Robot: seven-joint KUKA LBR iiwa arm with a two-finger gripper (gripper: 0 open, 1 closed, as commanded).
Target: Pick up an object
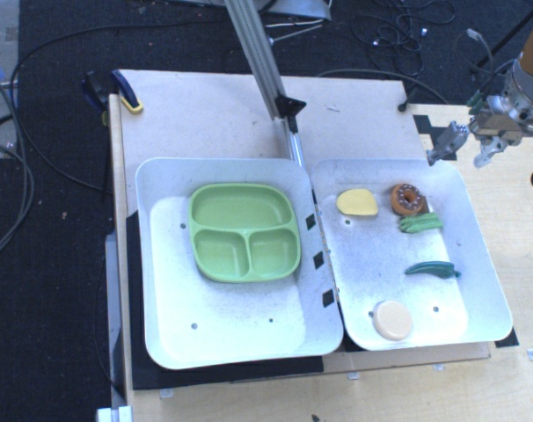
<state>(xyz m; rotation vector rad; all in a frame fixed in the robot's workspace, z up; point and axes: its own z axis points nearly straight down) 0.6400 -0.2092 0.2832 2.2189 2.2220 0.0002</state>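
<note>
- Gripper [467, 148] hangs above the right bin's [478, 244] far corner, fingers apparently spread, grasping nothing.
- Nearest pickable things: donut [408, 199], yellow piece [357, 203], 2 green pieces, round disc [393, 320].
- Nothing is lifted; descent and grasp remain.

- Arm [532, 69]: orange band at the frame's right edge, pale grey wrist section beneath.
- Gripper [464, 146]: metallic grey body, two short dark-grey fingers [442, 145].
- Cabling: thin dark lead above the wrist.
</note>
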